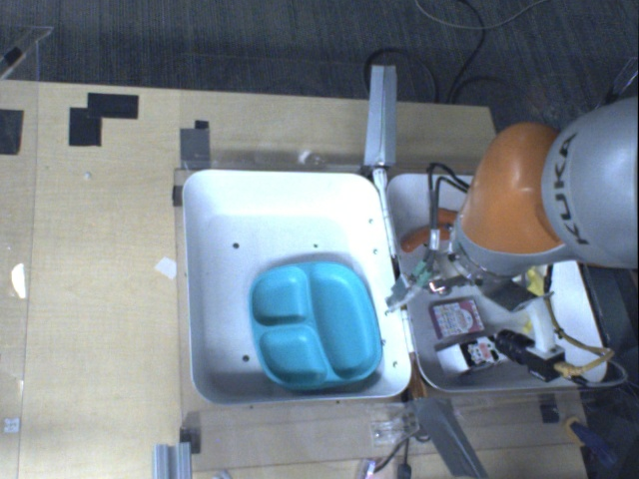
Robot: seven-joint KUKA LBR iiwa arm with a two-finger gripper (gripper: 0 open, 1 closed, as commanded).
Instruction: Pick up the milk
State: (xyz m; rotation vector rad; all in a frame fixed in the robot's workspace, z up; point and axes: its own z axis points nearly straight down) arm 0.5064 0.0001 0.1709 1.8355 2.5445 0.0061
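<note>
Arm: I reached in from the right, my orange band [509, 203] hanging over the right bin [409, 193].
Gripper [419, 272]: it sat low beside the wall shared by the two bins; I could not tell its state, since the wrist hid it.
Milk: I judged the small dark carton [456, 317] just beside my tool, in the right bin, to be the milk, though its label was too small to read.
Left bin [220, 208]: it held a blue divided tray [315, 322].
Risk: closing here could catch the bin wall or the orange item [414, 239] nearby.
Room: it was tight against the wall and the clutter [519, 352] at the front.
</note>
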